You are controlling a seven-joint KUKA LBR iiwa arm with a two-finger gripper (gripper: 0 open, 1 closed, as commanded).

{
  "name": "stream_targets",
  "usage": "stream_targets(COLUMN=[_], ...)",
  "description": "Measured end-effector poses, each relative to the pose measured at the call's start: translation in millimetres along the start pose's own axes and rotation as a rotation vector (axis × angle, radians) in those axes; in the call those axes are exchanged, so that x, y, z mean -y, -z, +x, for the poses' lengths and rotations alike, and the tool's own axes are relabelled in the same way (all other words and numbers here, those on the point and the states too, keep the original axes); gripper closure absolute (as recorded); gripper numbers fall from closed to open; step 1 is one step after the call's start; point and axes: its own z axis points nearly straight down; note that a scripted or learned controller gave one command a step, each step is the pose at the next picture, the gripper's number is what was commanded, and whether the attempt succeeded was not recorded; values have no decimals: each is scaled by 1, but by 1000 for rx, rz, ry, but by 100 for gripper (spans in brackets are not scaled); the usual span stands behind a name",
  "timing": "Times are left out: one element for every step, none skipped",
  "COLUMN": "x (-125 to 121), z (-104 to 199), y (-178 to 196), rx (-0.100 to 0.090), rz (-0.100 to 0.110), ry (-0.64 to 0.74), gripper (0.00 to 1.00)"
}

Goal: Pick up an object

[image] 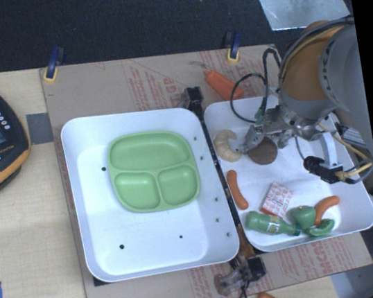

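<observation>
I have the tool (254, 140) low in the right bin (366, 218), just beside a cream curved pastry (226, 144) and a brown round disc (264, 153). I cannot tell its state from here. I judge this the reach-in step; next I'd need it centred on one item, then a lift to confirm.

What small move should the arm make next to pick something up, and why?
Probably a short drop straight down. The gripper hangs in the right bin between the pale curved pastry and the brown round piece, with nothing visibly between its fingers. The brown piece looks nearest, so it seems the likeliest target.
</observation>
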Motion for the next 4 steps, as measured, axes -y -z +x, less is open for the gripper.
stream_targets(x=[-1, -1, -1, 59], z=[-2, -2, -3, 15], y=[13, 23, 33, 50], rx=[2, 3, 4, 1], rz=[-3, -2, -3, 0], ry=[3, 5, 8, -3], gripper=[100, 100, 100, 100])
